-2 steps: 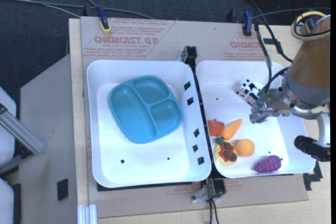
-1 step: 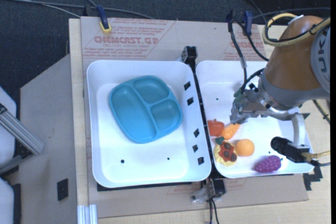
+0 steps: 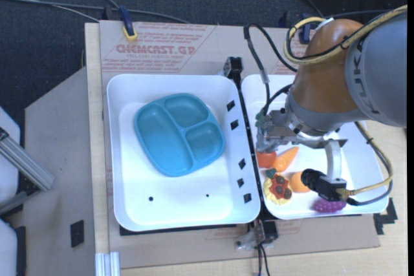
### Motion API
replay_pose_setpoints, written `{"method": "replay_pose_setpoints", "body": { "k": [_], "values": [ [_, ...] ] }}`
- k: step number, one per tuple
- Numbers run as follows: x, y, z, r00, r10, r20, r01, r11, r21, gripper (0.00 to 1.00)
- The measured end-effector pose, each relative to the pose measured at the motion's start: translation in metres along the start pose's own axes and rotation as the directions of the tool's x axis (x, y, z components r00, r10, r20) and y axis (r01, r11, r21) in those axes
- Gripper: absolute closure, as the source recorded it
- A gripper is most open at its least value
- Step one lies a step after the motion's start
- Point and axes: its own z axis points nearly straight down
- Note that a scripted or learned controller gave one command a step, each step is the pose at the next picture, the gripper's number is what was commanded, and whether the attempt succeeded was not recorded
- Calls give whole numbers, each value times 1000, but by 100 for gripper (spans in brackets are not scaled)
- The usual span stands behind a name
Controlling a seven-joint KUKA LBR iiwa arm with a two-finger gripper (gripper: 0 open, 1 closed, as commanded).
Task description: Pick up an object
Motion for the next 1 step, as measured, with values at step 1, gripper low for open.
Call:
{"method": "replay_pose_setpoints", "body": {
  "k": [1],
  "values": [
    [55, 4, -16, 1000, 0, 1, 0, 1000, -5, 100]
  ]
}}
